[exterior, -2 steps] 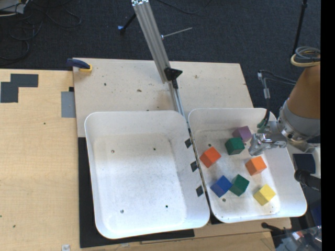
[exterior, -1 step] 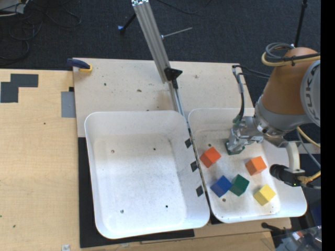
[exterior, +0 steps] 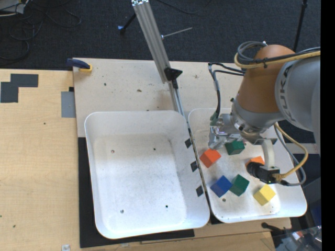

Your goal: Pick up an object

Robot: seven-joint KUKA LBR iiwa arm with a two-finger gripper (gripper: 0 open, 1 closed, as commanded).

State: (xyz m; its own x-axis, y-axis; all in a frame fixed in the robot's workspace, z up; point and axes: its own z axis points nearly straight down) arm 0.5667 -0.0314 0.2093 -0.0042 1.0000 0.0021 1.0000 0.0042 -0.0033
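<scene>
Nearest the lens, low in the right bin [exterior: 293,205], lie a yellow block [exterior: 265,194], a blue block [exterior: 221,185] and a dark green block [exterior: 240,184]; an orange block [exterior: 210,157], judged light, rigid and best pinched across flat faces, sits just below the gripper [exterior: 219,135], whose jaw state cannot be told.

Arm in from the right, hand [exterior: 219,135] low over right bin [exterior: 293,205], just above orange block [exterior: 210,157]. Fingers hard to read, possibly clear of it. Blue block [exterior: 221,186], dark green block [exterior: 240,184], yellow block [exterior: 264,194] sit near front. Left bin [exterior: 99,140] beside.
</scene>
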